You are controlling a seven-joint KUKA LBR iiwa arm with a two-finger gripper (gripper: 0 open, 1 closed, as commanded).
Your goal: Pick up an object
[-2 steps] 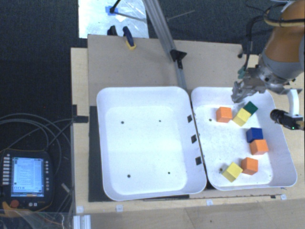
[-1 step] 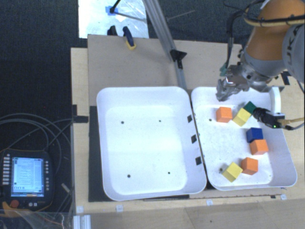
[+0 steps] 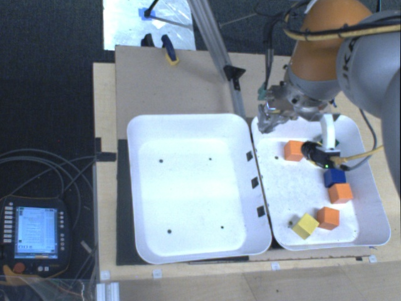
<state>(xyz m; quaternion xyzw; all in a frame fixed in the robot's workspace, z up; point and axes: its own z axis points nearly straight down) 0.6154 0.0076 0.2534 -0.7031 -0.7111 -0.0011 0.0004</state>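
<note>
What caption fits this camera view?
Gripper hovers at the right bin with orange blocks, a blue block and a yellow block.

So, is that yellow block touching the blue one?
No, the yellow block lies apart from the blue block, nearer the front of the same bin and next to an orange block.

The grey arm (image 3: pixel 369 55) arches over, tool (image 3: pixel 268 119) low.

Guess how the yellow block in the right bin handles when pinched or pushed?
The yellow block looks like a flat-faced cube, so it probably won't roll and should slide when pushed. Its crisp edges suggest it is rigid, not squashy. An orange block sits close beside it, so a push may shove that too.
</note>
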